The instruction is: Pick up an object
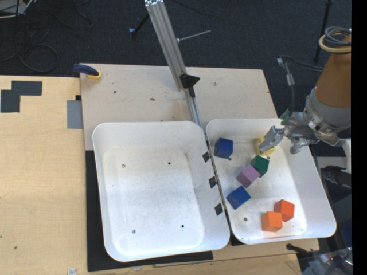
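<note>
Several small blocks lie in the right bin [301, 179]: a blue cube [223, 148] near its left wall, a green cube [261, 165] touching a purple cube [248, 176], a second blue cube [238, 197], and two orange cubes [285, 209] [271, 221] near the front. A yellow block [265, 148] sits partly under the left finger. My gripper [283, 143] hangs over the bin's back right part, open, with nothing between its fingers.
The left bin [149, 193] stands beside the right one, with black clips along the shared wall. A slanted aluminium post [169, 39] rises behind the bins. A blue clamp [87, 70] lies at the board's back left corner.
</note>
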